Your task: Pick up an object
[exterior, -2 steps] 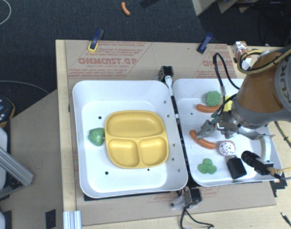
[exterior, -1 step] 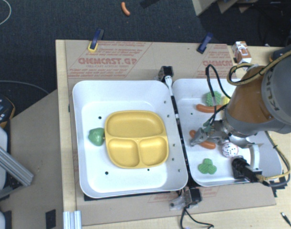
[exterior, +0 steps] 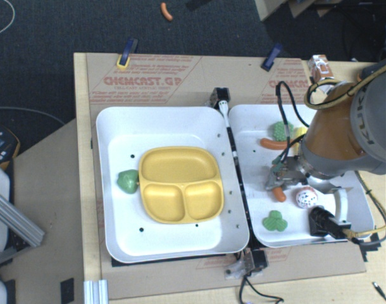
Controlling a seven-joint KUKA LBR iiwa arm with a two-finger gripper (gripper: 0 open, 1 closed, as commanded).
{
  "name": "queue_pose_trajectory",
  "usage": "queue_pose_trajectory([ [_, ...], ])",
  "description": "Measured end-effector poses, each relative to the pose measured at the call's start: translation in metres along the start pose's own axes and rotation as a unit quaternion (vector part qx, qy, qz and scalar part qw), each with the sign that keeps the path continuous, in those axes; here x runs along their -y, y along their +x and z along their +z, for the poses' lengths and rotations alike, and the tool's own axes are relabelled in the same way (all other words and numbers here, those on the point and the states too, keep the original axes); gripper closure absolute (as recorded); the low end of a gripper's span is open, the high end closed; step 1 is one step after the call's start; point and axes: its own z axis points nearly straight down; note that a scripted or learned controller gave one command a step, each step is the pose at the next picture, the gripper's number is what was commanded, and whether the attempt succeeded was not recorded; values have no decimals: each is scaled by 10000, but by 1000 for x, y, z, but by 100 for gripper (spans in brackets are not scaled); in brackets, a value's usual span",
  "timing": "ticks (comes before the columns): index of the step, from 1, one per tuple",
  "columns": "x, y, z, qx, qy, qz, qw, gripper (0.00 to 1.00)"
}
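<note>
The tool (exterior: 280,181) is low in the right bin (exterior: 250,122), directly over a small orange carrot-like piece (exterior: 279,195); whether it grips, I cannot tell. This looks like the grasping step; next, a straight lift. A white ball (exterior: 305,198) lies just right, a yellow divided plate (exterior: 180,183) in the left bin (exterior: 114,122).

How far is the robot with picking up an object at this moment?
Done: the arm has reached into the right bin, with the gripper low over the small orange piece. In hand: nothing that I can see; the view does not show any object between its fingers. Left: grasping and lifting. The white ball, green piece and orange sausage lie on the bin floor.
</note>
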Motion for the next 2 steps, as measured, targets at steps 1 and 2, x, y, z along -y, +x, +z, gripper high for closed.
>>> queue_pose_trajectory([
  [1, -11, -3, -56, 9, -32, -10, 10000, 100],
  [2, -10, -2, -99, 9, -31, -12, 10000, 100],
])
